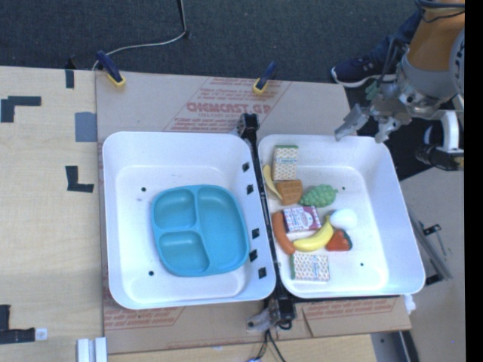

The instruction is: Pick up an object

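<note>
My gripper (367, 125) hangs above the far right rim of the right bin (392, 225), open, with nothing between its fingers. Below and left of it, in the right bin, lies a pile of toy food: a cracker box (285, 162), a brown bread slice (290, 191), a green bunch of grapes (319, 195), a red-and-white carton (301, 219), a white egg (344, 218), a yellow banana (315, 238), an orange carrot (282, 233), a red piece (339, 241) and a patterned packet (311, 266). The gripper touches none of them.
The left bin (124, 202) holds a blue divided plate (200, 228). A black clip ridge (249, 127) joins the two bins. Yellow-blue clamps (111, 69) (264, 79) pin the cardboard sheet at the back. A cable (181, 21) runs across the dark floor.
</note>
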Robot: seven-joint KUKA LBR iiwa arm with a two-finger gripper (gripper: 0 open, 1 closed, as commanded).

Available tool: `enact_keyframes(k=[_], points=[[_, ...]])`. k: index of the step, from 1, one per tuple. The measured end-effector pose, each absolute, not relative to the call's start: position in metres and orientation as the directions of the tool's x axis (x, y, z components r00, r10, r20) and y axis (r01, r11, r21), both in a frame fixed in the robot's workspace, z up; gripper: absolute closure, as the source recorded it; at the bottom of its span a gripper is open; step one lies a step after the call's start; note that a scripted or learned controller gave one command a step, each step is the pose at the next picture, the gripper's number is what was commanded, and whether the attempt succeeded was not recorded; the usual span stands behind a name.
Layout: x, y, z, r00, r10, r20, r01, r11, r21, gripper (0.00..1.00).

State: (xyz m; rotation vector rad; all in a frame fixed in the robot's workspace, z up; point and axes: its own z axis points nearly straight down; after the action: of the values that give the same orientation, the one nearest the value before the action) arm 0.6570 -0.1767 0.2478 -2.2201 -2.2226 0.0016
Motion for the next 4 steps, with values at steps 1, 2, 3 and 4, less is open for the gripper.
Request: enact_keyframes(k=[1,2,3,4], points=[[0.564,-0.123,0.103,-0.001,1.0,0.001,1.0,0.001,-0.002,0.0],[0.517,-0.126,0.09,0.0,1.0,0.0,1.0,0.0,0.016,0.0],[0.57,-0.094,0.089,-0.001,1.0,-0.001,1.0,0.001,0.01,0.0],[0.609,-0.099,0.086,-0.002,1.0,-0.001,1.0,0.002,0.004,0.0]])
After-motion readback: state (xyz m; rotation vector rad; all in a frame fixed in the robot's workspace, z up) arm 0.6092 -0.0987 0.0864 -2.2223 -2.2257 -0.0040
